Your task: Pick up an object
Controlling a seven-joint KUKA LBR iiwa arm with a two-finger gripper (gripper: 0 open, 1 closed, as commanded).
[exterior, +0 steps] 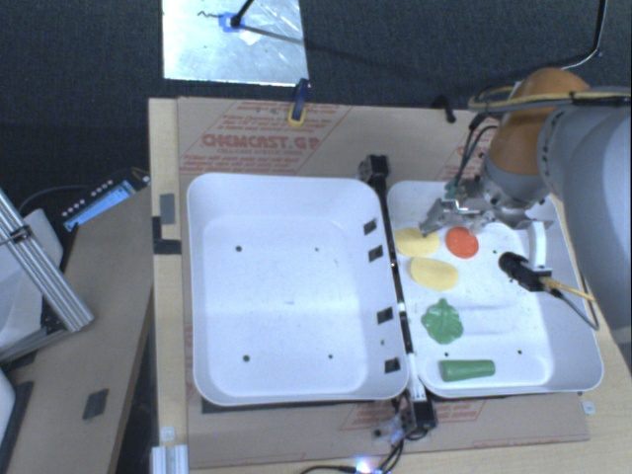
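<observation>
Red round plastic piece [461, 242] lay just beside claw [446, 215] in right white bin [573, 363]; approach step, seemingly. Claw state: could not tell. Next: descend, centre, grip.

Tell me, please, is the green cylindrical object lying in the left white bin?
No, the green cylindrical object lies in the right white bin, near its front edge, below the green leafy object.
</observation>
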